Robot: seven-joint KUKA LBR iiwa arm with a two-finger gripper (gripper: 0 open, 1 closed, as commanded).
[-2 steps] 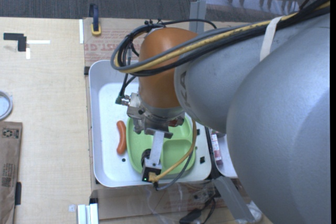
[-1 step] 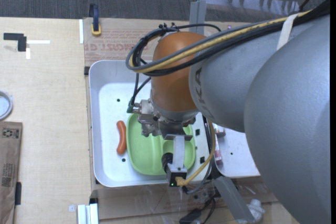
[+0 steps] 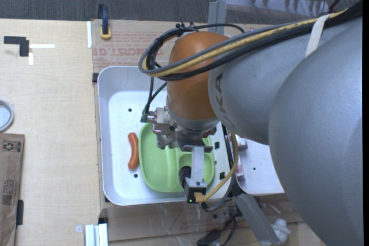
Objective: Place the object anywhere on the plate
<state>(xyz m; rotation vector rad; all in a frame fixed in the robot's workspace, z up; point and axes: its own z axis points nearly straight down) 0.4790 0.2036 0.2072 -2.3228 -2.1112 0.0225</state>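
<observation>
One orange sausage (image 3: 133, 151) lies on the floor of the left white bin (image 3: 106, 124), just beside the left rim of the green plate (image 3: 158, 173) and running roughly along it. We see it off the plate; whether it touches the rim we cannot tell. The tool (image 3: 176, 138) hangs over the plate's upper part, to the right of the sausage and apart from it, under the orange band of the arm (image 3: 196, 78). Whether the tool is spread or pressed together, we cannot tell. The bin rests on the pale table (image 3: 52, 95).
</observation>
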